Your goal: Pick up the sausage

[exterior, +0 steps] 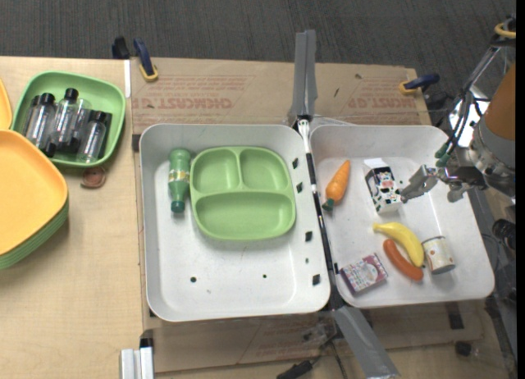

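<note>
The sausage (pixel 403 260), short and red-orange, lies in the right bin (pixel 467 283) near its front. It sits right under a yellow banana (pixel 400 239) and touches it. My gripper (pixel 431 189) hovers over the right bin's far right part, above and to the right of the sausage and well apart from it. Its two fingers are spread open with nothing between them.
In the right bin there are also a small can (pixel 440 254) just right of the sausage, a purple packet (pixel 363 274), a cow-print carton (pixel 382 187) and a carrot (pixel 337 182). The left bin (pixel 230 287) holds a green divided plate (pixel 242 192) and a green bottle (pixel 178 179).
</note>
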Motion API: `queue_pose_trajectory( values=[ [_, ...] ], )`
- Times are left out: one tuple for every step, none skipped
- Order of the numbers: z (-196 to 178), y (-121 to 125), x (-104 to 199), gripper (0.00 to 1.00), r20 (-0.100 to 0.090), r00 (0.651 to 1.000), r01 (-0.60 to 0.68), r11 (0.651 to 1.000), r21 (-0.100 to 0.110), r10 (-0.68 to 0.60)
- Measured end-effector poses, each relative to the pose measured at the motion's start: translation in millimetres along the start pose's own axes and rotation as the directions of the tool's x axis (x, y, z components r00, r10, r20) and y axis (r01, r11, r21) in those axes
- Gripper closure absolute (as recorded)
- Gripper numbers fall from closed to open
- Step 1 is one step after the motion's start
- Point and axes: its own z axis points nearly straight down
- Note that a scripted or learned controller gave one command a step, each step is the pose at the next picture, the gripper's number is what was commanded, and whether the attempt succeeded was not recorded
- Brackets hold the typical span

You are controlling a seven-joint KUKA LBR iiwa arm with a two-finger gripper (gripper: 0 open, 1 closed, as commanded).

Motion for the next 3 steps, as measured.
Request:
queue_pose_trajectory(
  values=[
    [148, -24, -24, 0.00, -0.001, 0.993, 0.122, 0.993, -0.002, -0.122],
    [139, -24, -24, 1.00, -0.001, 0.993, 0.117, 0.993, -0.002, -0.117],
    [142, -36, 8, 1.00, 0.003, 1.000, -0.004, 1.000, -0.016, 0.004]
  ],
)
